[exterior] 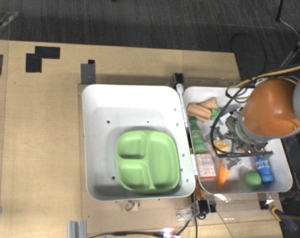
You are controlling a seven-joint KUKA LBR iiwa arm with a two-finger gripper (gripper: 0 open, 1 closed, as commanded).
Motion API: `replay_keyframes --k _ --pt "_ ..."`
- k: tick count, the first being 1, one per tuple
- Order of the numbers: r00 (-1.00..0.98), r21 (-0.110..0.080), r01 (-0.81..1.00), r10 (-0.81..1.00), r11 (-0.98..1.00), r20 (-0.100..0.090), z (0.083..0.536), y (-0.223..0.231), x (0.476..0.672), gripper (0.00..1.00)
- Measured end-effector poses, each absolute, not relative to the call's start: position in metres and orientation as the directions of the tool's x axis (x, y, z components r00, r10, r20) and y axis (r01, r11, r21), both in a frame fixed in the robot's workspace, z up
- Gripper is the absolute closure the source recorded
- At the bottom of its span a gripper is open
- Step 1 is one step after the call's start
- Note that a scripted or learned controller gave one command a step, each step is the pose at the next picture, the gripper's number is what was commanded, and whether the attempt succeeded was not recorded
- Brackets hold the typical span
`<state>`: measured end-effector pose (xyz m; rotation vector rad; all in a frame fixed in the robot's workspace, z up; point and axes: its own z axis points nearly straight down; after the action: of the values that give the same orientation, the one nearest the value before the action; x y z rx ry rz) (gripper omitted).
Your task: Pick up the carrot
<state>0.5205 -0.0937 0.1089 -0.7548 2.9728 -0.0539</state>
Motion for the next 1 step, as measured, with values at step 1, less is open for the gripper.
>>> replay_keyframes --k 1 --pt "-0.921 -0.027 -0.384 -0.385 0.923 -0.056 0.1078 -0.1065 0.5239 0.00"
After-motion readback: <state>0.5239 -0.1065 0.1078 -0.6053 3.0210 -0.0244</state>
